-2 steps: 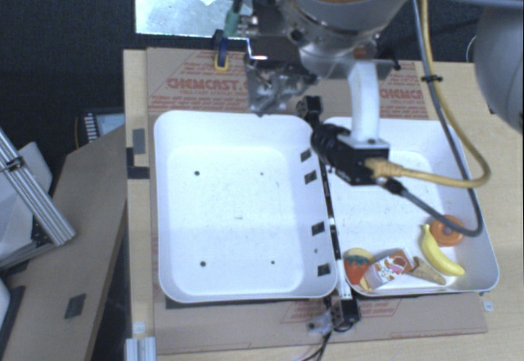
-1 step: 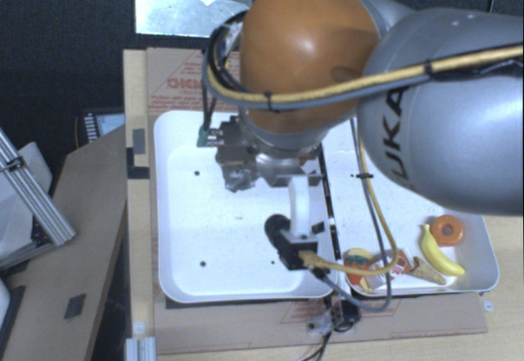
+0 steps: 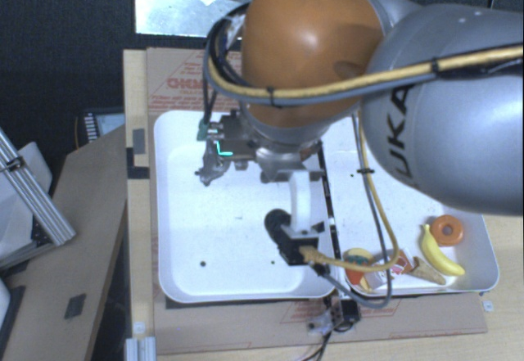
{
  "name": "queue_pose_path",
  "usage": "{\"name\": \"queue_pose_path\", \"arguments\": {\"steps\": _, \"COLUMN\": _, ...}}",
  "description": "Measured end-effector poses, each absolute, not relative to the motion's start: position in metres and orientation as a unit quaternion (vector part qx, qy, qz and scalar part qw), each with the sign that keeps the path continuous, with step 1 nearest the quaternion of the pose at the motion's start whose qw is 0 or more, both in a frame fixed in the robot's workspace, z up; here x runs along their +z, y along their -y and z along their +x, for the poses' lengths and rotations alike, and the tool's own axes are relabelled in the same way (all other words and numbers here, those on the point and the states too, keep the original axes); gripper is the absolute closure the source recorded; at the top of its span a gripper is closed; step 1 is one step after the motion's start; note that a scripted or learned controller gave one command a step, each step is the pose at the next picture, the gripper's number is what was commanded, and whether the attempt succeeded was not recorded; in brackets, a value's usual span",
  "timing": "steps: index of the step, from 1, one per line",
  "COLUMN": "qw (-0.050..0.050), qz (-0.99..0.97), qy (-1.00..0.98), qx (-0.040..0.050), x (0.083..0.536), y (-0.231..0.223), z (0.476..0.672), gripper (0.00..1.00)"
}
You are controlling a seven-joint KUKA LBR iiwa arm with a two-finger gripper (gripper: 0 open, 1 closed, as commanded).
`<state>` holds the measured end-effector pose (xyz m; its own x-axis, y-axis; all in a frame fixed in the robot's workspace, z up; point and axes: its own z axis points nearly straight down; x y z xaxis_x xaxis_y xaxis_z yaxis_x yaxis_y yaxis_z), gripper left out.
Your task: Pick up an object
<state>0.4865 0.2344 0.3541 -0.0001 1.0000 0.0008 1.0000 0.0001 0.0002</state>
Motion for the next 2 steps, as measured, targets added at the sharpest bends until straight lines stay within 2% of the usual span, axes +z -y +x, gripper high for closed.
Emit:
{"name": "queue_pose_path", "arguments": {"steps": 1, "qw": 0.002, "qz": -0.707, "qy": 0.707, "qx": 0.0051, "x": 0.245, "y": -0.234, "z": 0.485, "gripper": 0.0}}
{"name": "queue_pose_path", "arguments": {"steps": 2, "qw": -0.001, "qz": -0.708, "qy": 0.706, "qx": 0.0001, "x": 0.187, "y": -0.233, "z": 0.556, "gripper": 0.0}}
